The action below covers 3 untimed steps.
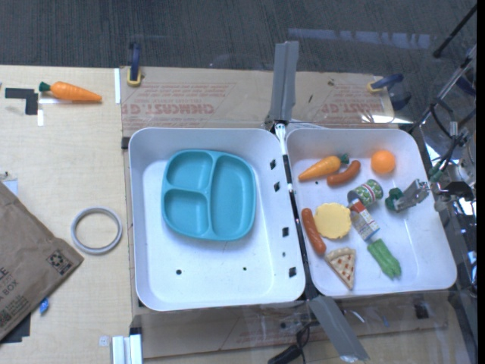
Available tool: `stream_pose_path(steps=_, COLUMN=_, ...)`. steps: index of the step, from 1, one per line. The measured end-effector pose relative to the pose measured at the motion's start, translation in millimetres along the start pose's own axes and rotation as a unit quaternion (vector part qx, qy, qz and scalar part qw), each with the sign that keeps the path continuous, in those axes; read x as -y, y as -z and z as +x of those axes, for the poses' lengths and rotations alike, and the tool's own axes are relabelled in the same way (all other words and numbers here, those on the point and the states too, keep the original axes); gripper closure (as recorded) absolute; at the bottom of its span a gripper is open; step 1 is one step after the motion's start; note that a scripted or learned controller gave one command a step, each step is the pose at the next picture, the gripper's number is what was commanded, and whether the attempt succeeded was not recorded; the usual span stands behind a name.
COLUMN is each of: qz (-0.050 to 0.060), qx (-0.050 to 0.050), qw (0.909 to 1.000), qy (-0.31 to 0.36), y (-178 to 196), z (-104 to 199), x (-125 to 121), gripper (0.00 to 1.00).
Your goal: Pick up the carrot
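Near the back left corner of the right bin [424, 154] lies the carrot [320, 167]. Its long axis is slanted: the thin tip points down-left toward the wall between the two bins, and the green top points up-right. A sausage [345, 174] lies just beside it on the lower right, almost parallel, maybe touching. What I take for the gripper [413, 193] is a small grey metal part low at the right side of the same bin. It holds nothing I can see, and how far open it is I cannot tell. From it the carrot lies to the left and a little back, with a can [367, 192] and an orange [383, 162] near the way between. I judge a grasp across the carrot's middle is best, since the sausage leaves little room there. A second carrot [70, 92] lies on the bench far left, well apart from the bins.
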<state>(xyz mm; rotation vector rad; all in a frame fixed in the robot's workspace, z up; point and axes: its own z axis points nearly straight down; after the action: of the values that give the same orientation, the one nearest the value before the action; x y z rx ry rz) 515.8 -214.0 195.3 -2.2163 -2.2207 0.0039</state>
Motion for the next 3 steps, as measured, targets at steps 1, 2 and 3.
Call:
stream_pose_path(steps=1, qz=-0.001, qx=0.001, qw=0.9999, qy=0.013, y=-47.8, z=-3.1, x=-84.2, gripper=0.00)
stream_pose_path(steps=2, qz=0.000, qx=-0.003, qw=0.9944, qy=0.106, y=-100.5, z=-2.3, x=-139.2, gripper=0.00)
stream_pose_path(steps=3, qz=-0.002, qx=0.002, qw=0.9944, qy=0.105, y=-90.3, z=-7.0, x=-139.9, gripper=1.00)
